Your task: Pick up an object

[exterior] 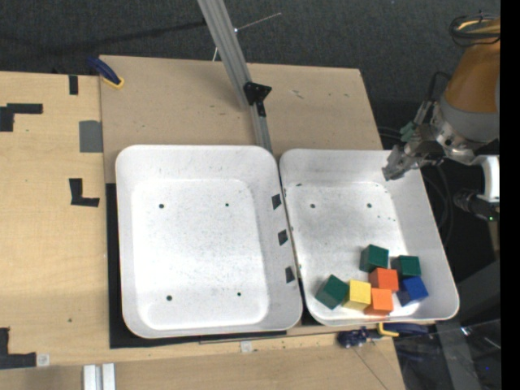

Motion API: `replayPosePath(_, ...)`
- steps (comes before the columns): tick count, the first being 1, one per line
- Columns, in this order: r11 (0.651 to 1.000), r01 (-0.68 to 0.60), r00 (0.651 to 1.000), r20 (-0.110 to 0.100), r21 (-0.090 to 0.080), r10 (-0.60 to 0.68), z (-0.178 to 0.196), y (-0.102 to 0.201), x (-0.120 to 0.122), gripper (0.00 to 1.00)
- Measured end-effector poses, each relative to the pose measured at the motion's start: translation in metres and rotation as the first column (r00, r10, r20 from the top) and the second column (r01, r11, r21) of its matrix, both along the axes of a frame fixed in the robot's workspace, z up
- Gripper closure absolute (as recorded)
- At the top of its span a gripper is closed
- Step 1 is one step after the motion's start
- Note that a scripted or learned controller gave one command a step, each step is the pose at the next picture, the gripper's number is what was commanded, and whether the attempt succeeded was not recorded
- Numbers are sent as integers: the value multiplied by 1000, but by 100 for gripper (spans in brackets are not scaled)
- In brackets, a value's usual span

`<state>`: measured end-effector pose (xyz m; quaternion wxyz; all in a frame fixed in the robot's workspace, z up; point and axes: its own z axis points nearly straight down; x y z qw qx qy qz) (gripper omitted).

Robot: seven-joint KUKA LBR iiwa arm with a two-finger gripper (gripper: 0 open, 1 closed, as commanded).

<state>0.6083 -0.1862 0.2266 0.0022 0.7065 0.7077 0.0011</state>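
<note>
Seven small blocks [375, 281] sit bunched in the right bin [325, 177], in its near right corner, touching or almost touching one another. Taking that cluster as the landmark: a dark green block [374, 257] forms its far edge, with a second green block [407, 265] just to its right. An orange block [385, 279] sits in the middle, a blue block [413, 288] at the right edge against the bin wall. Along the near edge lie a yellow block [359, 292] and another orange block [381, 300], and a tilted dark green block [331, 291] marks the left end.

Well beyond the cluster, over the bin's far right rim, hangs the gripper [398, 166] on its grey arm [471, 88], which reaches in from the right. Whether it is spread or pressed together cannot be told at this size; nothing is visible in it.

Judging by their look, the blocks are probably light, rigid cubes of wood or plastic, with flat smooth faces, not fragile. They should take a firm pinch across two opposite flat sides. Tight packing is the difficulty, since a neighbour may block a finger. Better candidates seem to be the far dark green block or the tilted one at the left end, each with open bin floor on at least one side.

The left bin [195, 242] lies beside the cluster's bin, to its left.
</note>
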Motion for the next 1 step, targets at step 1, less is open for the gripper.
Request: replayPosePath(1, 1000, -4, 1000, -5, 4, 4, 11, 50, -15, 100)
